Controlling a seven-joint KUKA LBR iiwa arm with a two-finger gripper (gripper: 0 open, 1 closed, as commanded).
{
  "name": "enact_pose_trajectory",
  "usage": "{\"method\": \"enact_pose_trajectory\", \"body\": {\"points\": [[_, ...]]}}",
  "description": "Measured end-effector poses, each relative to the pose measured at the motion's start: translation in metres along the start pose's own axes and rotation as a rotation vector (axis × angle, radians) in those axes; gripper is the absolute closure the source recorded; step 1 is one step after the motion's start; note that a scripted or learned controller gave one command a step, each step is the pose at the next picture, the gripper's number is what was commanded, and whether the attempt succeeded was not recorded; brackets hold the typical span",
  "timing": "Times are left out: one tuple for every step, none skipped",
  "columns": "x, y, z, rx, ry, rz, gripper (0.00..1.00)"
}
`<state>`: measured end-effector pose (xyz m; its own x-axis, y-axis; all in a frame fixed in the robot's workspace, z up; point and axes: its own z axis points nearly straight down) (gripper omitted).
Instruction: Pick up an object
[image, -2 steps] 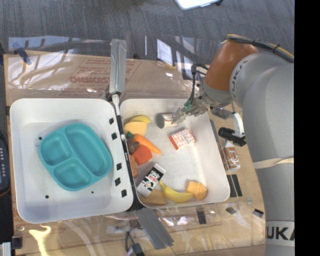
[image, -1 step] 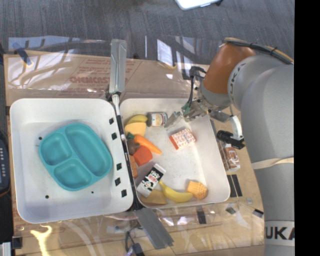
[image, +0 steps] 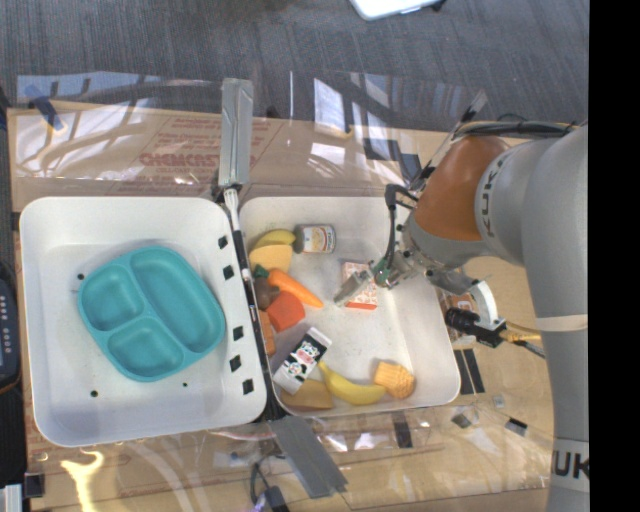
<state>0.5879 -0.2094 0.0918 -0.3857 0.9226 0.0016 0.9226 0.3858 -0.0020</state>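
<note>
My fingers (image: 352, 290) hung slightly parted, holding nothing, just beside the packet (image: 359, 279), which lay at one o'clock.

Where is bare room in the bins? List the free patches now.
Left bin: bare floor rings the teal plate, widest above it. Right bin: free patch between milk carton and right wall, below the tool. Crowded along its left wall, around carrot and banana.

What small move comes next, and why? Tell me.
Probably lower the gripper straight onto the small white and red packet. It hovers right at that packet in the right bin, and nothing shows between its fingers yet.
</note>
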Motion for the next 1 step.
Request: {"method": "enact_pose_trajectory", "body": {"points": [[0.0, 0.0009, -0.0106, -0.001, -0.001, -0.003, 1.0]]}}
